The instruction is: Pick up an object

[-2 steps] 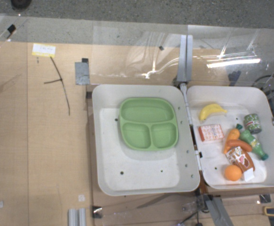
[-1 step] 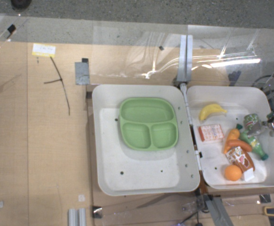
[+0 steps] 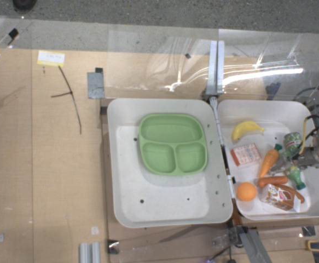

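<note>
1. Camera view, the pincer [image 3: 312,159]: it reaches in from the right edge over the right-hand shallow white plastic bin [image 3: 268,107]. Its metal parts sit low among the items near the bin's right side. Whether it is spread or closed cannot be told, and nothing can be seen gripped in it.
2. Camera view, things near the pincer: a green can-like container [image 3: 293,142] lies just beside it, and a small green piece [image 3: 296,176] lies just below it. Touching or apart cannot be told.
3. Camera view, the other items in the right bin: a yellow plastic banana [image 3: 247,129] lies near the upper left. A small red-and-white carton [image 3: 245,154] lies below it. An orange toy carrot [image 3: 268,162] slants beside the carton. A red sausage-shaped toy [image 3: 273,181] lies under the carrot. A round orange ball-like fruit [image 3: 247,192] sits at the lower left. A crinkled red-and-white printed packet [image 3: 282,196] lies at the lower right.
4. Camera view, the left-hand shallow white plastic bin [image 3: 121,201]: it holds a light green three-compartment plastic plate [image 3: 173,143], lying flat.
5. Camera view, hidden or unclear: the arm is mostly cut off by the frame edge. Glare streaks a clear sheet [image 3: 247,70] on the wooden bench [image 3: 39,163] behind the bins.
6. Camera view, writing: print on the carton, the packet and a yellow label [image 3: 51,58] on the bench is too small to read.
</note>
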{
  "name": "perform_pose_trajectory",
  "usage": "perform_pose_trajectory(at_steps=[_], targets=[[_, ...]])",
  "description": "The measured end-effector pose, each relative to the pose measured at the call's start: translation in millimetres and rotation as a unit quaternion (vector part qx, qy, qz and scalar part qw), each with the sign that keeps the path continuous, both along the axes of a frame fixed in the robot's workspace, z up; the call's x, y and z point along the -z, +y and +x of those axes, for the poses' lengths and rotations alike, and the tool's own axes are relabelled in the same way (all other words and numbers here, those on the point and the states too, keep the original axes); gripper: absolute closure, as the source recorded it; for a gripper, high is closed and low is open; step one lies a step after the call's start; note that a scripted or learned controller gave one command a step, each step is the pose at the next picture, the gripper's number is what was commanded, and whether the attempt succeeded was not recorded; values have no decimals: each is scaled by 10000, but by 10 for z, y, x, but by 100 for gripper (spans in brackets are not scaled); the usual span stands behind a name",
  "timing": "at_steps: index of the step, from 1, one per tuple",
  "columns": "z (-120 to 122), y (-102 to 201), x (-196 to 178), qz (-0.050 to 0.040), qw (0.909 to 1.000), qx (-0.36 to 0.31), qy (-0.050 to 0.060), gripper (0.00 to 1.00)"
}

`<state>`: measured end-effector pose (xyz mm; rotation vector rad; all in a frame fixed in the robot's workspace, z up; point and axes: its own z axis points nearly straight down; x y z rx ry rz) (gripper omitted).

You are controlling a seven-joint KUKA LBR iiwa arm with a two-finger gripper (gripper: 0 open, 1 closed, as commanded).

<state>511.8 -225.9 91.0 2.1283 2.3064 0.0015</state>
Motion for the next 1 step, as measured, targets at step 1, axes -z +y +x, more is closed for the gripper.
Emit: perform_pose_trajectory(at_steps=[1], targets=[[-128,795,-2,3,9993,-382,-5,0]])
